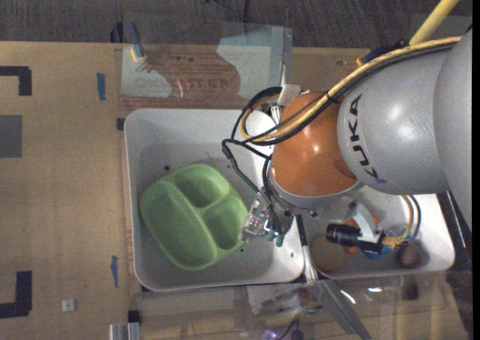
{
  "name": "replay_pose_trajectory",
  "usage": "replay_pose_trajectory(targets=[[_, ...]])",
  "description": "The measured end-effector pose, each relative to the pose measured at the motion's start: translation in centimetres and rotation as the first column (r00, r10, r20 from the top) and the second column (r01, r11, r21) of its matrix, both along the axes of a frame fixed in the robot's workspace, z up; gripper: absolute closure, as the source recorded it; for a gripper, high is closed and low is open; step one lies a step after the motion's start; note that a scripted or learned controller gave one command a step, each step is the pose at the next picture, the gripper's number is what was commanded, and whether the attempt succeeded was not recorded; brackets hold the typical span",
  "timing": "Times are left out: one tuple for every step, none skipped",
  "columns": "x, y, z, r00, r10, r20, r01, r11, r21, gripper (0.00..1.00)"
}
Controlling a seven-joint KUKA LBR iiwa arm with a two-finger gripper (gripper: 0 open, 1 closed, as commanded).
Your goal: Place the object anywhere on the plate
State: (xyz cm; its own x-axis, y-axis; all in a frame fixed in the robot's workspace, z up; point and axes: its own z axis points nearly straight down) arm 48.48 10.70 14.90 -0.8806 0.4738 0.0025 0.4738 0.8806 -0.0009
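A light green plate point(191, 215) with three compartments lies in the left white bin point(146, 136), toward its front left. My gripper point(259, 227) hangs low at the plate's right rim, over the edge of the nearest compartment. The view is too small and glinting to tell what, if anything, it carries. The grey arm with its orange band point(311, 154) reaches in from the right and hides much of both bins. A small brown round object point(409, 256) rests in the right bin point(444, 250), near its front right corner.
Cables and a black fitting point(346, 236) hang beneath the arm over the right bin. A clear plastic sheet point(202, 61) lies on the bench behind the left bin. A yellow rod point(444, 2) slants across the top right. Bare bin floor shows behind the plate.
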Motion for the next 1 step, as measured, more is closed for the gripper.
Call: replay_pose_trajectory(targets=[[6.57,8.7,5.03,0.988,0.153,0.006,-0.153,0.988,0.001,1.0]])
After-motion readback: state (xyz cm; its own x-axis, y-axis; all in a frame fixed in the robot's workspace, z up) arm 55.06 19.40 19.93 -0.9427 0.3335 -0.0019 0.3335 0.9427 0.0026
